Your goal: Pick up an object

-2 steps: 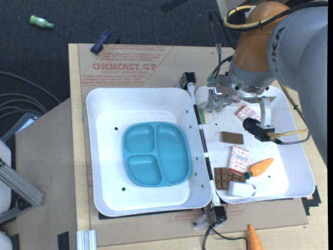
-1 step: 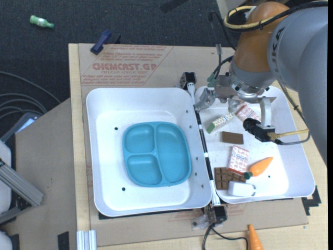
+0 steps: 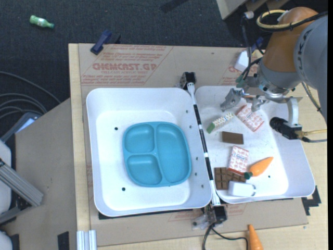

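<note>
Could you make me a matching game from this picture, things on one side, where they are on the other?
Things:
1. blue tray
2. carrot
3. tool
4. brown block

Places:
A. far end of the right bin
B. middle of the right bin
C. left bin
D. near end of the right bin, toward its right side

Pairs: 1-C, 2-D, 3-A, 4-B
</note>
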`<state>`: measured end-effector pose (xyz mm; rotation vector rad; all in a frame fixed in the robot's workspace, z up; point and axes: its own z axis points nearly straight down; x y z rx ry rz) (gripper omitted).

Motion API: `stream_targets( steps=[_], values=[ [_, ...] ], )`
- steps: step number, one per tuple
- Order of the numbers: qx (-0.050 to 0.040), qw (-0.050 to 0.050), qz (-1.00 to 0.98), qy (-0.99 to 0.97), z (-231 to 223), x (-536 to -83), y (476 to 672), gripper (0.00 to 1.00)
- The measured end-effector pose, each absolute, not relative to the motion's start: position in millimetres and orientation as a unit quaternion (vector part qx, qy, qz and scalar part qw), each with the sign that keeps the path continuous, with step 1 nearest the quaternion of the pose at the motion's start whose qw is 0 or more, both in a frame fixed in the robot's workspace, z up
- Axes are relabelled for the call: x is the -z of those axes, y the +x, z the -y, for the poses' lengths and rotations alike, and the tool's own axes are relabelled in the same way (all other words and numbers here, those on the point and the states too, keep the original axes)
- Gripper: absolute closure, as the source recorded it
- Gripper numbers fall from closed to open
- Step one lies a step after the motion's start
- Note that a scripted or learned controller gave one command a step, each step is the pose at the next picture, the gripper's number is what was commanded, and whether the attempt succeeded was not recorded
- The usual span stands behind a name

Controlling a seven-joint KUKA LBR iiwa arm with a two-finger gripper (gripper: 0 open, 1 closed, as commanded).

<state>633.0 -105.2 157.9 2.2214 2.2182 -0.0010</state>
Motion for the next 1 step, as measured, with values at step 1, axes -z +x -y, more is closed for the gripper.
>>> stream_targets(
  steps=[1],
  values=[
    [-0.0002, 0.0, -0.707, 0.707, 102.3, -109.2, 611.4, 0.0]
  ],
)
